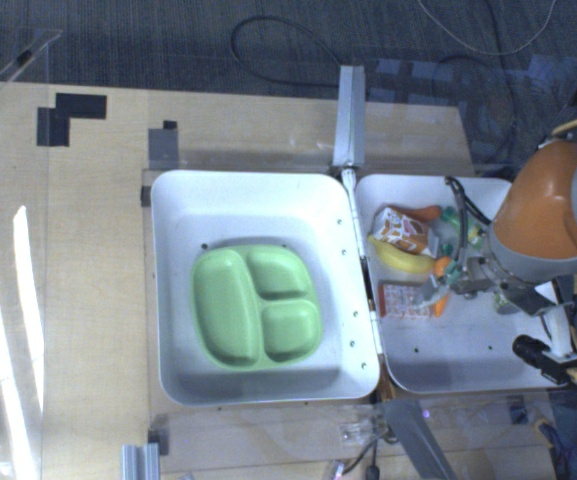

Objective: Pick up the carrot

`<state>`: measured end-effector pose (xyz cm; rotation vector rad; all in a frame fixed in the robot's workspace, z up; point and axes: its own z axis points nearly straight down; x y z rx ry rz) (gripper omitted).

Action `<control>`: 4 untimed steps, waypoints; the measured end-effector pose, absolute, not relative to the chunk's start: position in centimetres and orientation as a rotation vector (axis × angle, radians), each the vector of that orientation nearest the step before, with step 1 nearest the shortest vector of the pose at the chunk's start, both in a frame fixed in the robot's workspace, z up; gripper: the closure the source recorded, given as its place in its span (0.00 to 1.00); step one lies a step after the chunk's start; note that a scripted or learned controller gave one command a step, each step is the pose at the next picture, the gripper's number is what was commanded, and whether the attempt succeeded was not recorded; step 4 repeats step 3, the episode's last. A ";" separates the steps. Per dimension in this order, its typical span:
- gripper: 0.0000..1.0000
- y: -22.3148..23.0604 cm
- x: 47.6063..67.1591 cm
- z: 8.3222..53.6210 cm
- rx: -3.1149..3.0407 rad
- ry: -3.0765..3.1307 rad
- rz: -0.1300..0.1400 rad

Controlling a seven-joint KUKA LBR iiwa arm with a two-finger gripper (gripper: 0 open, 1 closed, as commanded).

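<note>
Arm (543,213): grey, with a smooth, rounded orange band; it hangs over the right-hand bin, highest in the scene.
Gripper (451,276): dark metal and cabling, low over the bin floor; whether it is open or closed cannot be told.
Carrot (440,305): a small, matte orange stub, touching or just under the gripper's tip on its near side, partly hidden.
Packet (402,299): flat, rectangular, red and white print, just beside the carrot, away from the arm.
Banana (404,257): curved, smooth and yellow, beyond the packet, near the gripper.
Carton (402,227): glossy orange-and-white print, resting against the banana.
Right bin (448,363): shallow white plastic with rounded corners.
Green plate (256,305): moulded, three compartments, in the left bin (178,298), well apart from the gripper.
</note>
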<state>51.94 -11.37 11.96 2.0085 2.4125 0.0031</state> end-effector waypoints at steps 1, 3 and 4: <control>0.00 -14.0 53.8 9.1 1.817 2.555 0.017; 1.00 -11.7 60.5 21.2 1.901 2.495 0.003; 1.00 -11.7 60.5 21.2 1.901 2.495 0.003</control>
